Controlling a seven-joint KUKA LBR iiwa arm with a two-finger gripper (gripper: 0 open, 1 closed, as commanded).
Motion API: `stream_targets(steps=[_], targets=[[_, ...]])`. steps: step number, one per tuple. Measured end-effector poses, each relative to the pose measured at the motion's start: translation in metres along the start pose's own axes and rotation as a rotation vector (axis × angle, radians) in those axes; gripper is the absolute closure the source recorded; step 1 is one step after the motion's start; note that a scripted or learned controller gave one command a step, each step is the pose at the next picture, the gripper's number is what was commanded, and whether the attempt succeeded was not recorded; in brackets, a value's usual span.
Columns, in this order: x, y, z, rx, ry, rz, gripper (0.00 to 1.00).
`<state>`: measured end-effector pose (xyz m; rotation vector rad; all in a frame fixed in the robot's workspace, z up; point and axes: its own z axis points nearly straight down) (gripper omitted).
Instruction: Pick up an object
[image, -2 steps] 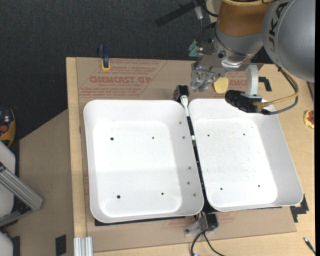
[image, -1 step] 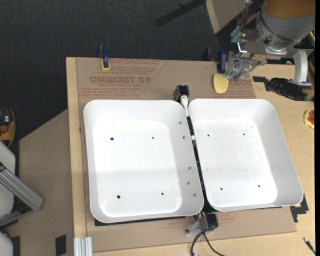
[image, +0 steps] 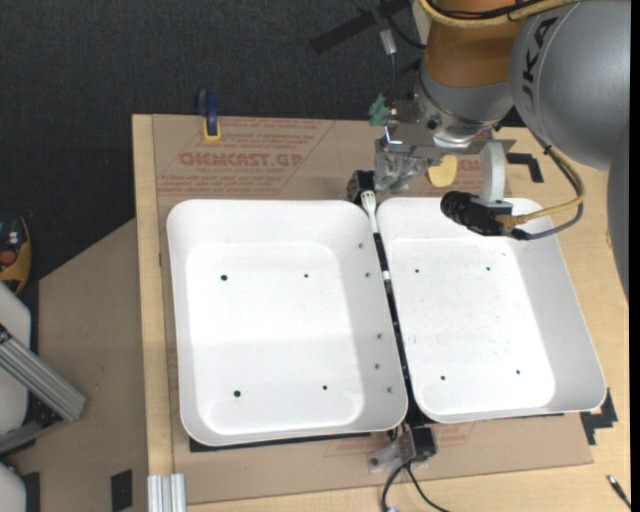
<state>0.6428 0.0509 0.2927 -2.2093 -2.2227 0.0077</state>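
A bench seen from above at a slant. At the far left, a small blue and yellow clamp (image: 209, 115) grips the back edge of a cardboard sheet (image: 260, 150). In front of it sits the left bin (image: 190, 300), shallow and white, its floor marked by a few small dark dots. The right bin (image: 560, 330) lies against it, the two rims touching along a dark seam.

Above the far end of that seam hangs the gripper (image: 398, 170), at the end of the grey arm (image: 575, 70) with its orange band. Whether the gripper is open or closed cannot be made out.

Just beside the gripper, on its right in this view, is a small pale yellow object (image: 441, 171), level with the right bin's far rim. Whether it rests on the bench or is lifted is unclear. It does not appear to sit within the grip, so picking it up would likely need a short sideways shift toward it.
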Motion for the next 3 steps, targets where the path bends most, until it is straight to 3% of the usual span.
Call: stream_targets(steps=[1, 2, 3], targets=[[0.011, -0.022, -0.018, -0.006, -0.001, 0.005, 1.0], [0.033, 0.026, 0.041, -0.01, -0.002, 0.003, 1.0], [0.011, 0.007, 0.014, -0.009, -0.002, 0.007, 1.0]])
